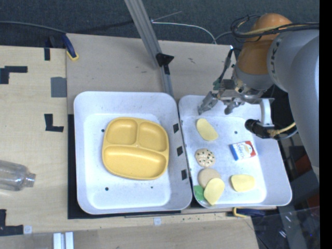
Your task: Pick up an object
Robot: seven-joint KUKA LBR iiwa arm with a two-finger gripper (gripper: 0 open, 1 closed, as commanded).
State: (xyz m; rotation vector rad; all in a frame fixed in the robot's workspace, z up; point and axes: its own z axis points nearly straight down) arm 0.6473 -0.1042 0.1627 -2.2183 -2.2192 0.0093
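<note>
Pale wooden bench (31,139) under two white bins (83,139)

I see my grey arm with its orange band (259,45) reaching in from three o'clock, its two-finger gripper (219,104) spread open, pointing toward eight o'clock.

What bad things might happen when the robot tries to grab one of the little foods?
The gripper hangs near the far rim of the right bin, so a straight drop may hit the rim or bare floor, not the yellow piece just below it.

Near the front, the tan round piece, a yellow-green piece and a green bit crowd together; a grab there might nudge neighbours or lift two.

The cookie looks flat, so fingers may slip off.
</note>
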